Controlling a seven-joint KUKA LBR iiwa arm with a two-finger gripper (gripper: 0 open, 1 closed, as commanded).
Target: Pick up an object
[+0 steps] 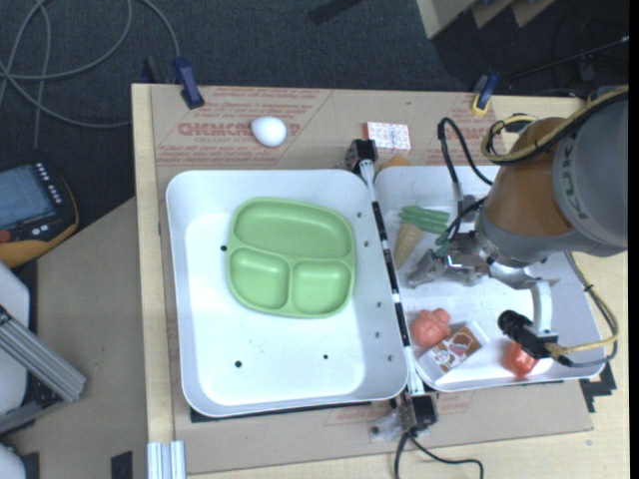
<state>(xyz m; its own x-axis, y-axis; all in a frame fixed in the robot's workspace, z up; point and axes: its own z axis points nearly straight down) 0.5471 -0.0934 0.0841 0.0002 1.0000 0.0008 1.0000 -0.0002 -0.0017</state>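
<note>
Objects available for picking lie in the right bin, loosely scattered rather than stacked, so each presents its own approach: a green item at about 11 o'clock in the bin, a tan cone-shaped piece just below it, a pink lumpy item at about 7 o'clock, a brown-and-white packet touching its lower right side, and a red-orange item toward 5 o'clock. The gripper sits low over the bin's left half, at 9 o'clock from the bin centre, just beside the cone-shaped piece and above the pink item; by judgement this places it for a grasp on one of the left-hand objects. Whether the jaws are released or clenched cannot be told, and nothing can be confirmed as held. The arm reaches in from 3 o'clock and covers the bin's middle. The left bin holds a green divided plate. On the bench, at 12 o'clock beyond the bins, rest a white egg-shaped object and a small patterned packet.
</note>
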